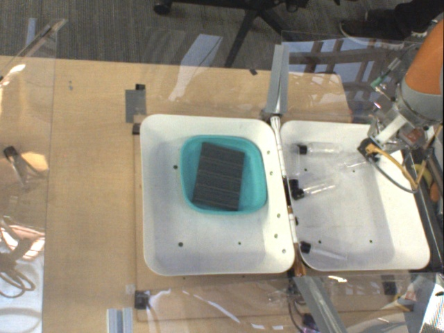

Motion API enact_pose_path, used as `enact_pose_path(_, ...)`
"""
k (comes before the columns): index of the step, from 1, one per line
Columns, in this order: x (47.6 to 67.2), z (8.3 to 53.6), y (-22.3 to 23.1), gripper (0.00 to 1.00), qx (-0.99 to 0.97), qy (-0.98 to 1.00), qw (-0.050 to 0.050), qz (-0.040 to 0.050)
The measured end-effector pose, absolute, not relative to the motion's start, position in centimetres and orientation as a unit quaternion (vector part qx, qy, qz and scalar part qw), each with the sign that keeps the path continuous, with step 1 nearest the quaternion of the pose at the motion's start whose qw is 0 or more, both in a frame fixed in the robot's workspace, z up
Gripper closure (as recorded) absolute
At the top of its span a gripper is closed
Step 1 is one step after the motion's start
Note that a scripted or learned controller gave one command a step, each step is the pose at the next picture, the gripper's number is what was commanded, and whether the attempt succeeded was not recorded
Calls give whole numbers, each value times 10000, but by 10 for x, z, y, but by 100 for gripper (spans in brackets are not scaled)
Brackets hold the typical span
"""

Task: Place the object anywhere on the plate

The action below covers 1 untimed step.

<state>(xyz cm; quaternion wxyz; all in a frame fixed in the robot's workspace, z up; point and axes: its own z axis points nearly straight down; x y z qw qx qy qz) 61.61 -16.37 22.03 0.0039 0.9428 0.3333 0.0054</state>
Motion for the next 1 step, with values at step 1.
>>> enact_pose_path(1, 616, 220, -164, 0, 9428, 3333, 39, 54)
